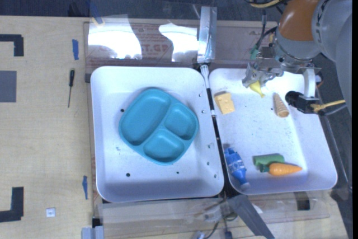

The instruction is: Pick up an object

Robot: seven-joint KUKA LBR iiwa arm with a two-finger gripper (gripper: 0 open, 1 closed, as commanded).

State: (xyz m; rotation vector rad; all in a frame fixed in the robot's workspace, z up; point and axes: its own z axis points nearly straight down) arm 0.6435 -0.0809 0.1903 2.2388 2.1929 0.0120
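right bin (pixel 319 137) holds the loose pickables, spread out with gaps so each can be grabbed alone: yellow cheese-like block (pixel 224 103) near its far-left corner, cone-shaped piece (pixel 280 104) toward the far-right, blue bottle-like item (pixel 235 165) along the left wall near the front, carrot (pixel 284 169) lying against a green block (pixel 267 160) at the front. left bin (pixel 103 137) carries a blue divided plate (pixel 159 125) in its middle. gripper (pixel 258 80) sits low over the right bin's far edge, arm reaching in from the right. a small yellow object (pixel 257 87) shows right at the jaws' tips, likely the target; it looks pinched between them, but can't tell for sure whether they're closed on it or just touching. judging by this, the grasp is under way, the lift not done.
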